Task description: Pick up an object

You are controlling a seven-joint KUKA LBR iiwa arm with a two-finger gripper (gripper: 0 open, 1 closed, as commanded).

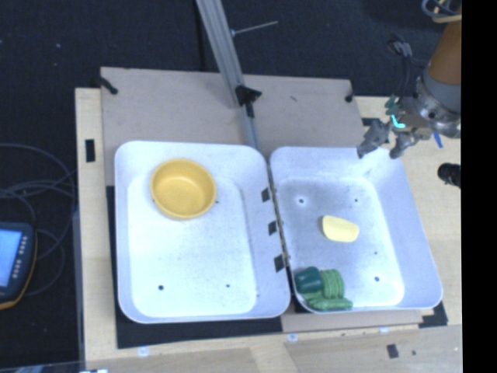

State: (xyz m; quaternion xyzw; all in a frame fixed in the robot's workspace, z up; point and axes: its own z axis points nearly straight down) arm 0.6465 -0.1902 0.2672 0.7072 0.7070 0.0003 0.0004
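My pincer (pixel 382 144) hangs spread and holding nothing over the far right corner of the right bin (pixel 404 208). That bin holds two things: one pale yellow lump (pixel 340 228) mid-bin and one green toy (pixel 321 287) at its near edge. The left bin (pixel 194 286) holds one yellow bowl (pixel 183 188).

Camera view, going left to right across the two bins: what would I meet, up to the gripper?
Yellow bowl in the left bin → green object → pale yellow object, both in the right bin → gripper above that bin's far right corner.
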